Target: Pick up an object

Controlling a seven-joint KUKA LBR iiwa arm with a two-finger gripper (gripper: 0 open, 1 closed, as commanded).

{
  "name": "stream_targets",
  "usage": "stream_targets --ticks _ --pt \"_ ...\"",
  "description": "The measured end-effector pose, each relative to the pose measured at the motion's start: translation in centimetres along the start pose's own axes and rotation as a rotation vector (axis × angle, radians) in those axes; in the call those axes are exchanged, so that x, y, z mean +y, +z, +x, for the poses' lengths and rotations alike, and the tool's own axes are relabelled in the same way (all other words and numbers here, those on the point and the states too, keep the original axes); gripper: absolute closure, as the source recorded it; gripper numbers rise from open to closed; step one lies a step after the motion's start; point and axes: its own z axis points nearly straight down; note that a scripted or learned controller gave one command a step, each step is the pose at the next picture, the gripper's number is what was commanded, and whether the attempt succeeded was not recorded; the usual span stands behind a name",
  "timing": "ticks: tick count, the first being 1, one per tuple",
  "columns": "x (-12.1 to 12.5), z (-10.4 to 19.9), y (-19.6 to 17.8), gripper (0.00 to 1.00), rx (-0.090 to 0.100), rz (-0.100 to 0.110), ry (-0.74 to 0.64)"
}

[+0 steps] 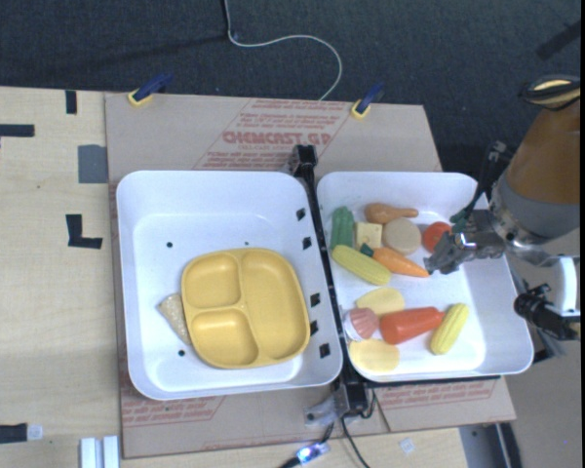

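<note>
The right bin [487,291] holds several toy foods: a green cucumber [343,228], a yellow corn cob [361,263], an orange carrot [401,262], a beige round piece [402,235], a red tomato [436,235], a red pepper [408,324] and a small corn cob [449,328]. My gripper [447,256] hangs low over this bin's right part, just right of the carrot's tip and below the tomato. I see nothing held in it.
The left bin [151,213] carries a yellow divided plate [244,305] with a pale piece [172,309] tucked under its left edge. A brown sausage-like piece [390,212] lies at the right bin's back. A cable [283,42] loops beyond the bins.
</note>
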Motion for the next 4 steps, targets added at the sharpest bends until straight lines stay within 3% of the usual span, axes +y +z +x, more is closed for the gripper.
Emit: stream_targets --ticks 4 --pt "13.9 17.0 -0.3 1.0 0.001 0.0 -0.004"
